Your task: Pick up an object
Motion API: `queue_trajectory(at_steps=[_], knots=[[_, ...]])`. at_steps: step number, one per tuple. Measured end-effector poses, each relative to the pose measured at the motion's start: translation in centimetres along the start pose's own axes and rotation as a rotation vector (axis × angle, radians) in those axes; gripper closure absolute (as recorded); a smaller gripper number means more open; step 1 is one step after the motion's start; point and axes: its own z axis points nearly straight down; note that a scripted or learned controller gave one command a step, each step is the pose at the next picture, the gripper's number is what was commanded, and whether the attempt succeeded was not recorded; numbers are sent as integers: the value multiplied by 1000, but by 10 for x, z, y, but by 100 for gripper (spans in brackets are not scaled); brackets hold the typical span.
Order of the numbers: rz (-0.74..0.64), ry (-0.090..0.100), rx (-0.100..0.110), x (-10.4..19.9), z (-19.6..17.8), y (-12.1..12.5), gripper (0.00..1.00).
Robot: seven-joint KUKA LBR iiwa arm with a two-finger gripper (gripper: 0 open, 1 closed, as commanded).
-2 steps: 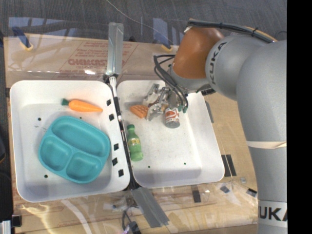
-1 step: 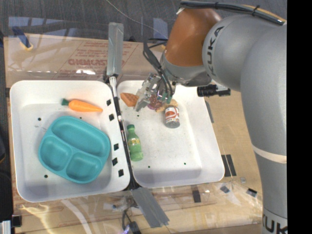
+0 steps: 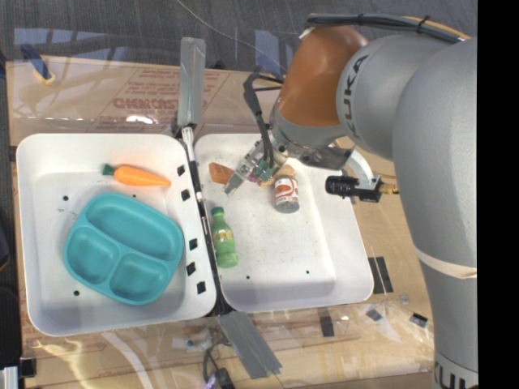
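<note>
Nothing lifted yet: gripper (image 3: 247,171) low in right bin (image 3: 345,278), beside can (image 3: 285,194); claw state cannot tell.

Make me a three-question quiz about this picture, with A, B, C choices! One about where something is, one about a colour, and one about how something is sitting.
1. Where is the toy carrot?
A. In the left bin
B. In the right bin
C. On the floor

2. What colour is the divided plate?
A. Red
B. Teal
C. Yellow

3. How is the green bottle sitting?
A. Standing upright
B. Lying on its side
C. Resting on the plate

Answers:
1. A, the carrot lies in the left bin, just above the plate.
2. B, the plate with three sections is teal.
3. B, the bottle lies flat along the left wall of the right bin.
</note>
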Motion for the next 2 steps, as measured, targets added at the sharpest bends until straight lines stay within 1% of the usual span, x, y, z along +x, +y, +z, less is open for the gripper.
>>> queue_trajectory(at_steps=[1, 2], knots=[[384, -2, -3, 21, 0, 36, 100], [524, -1, -1, 27, 0, 100, 100]])
